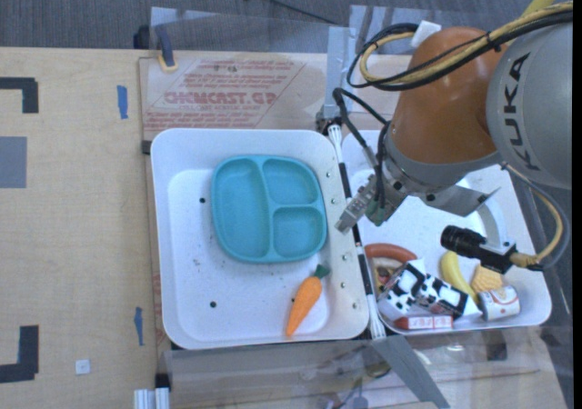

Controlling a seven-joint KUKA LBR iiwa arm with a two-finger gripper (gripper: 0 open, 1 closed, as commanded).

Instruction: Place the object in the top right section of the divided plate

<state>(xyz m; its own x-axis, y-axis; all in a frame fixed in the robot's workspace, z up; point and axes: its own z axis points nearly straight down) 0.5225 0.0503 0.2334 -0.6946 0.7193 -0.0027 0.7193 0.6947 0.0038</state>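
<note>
Hand (364, 207) at frame centre, over bin divider; can't tell grip state. I risk clipping divider, missing plate (269, 209).

Right bin (536, 303) at lower right is crammed with a banana (454, 272), a black-and-white cow toy (420, 290) and a red hot dog (389, 252).

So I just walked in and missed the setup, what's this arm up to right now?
The grey and orange arm reaches in from the right, its gripper over the rim between the two white bins. The left bin holds a teal divided plate with bare sections, and a toy carrot beside it. The right bin holds a pile of toy foods, among them a banana. Nothing has reached the plate.
</note>
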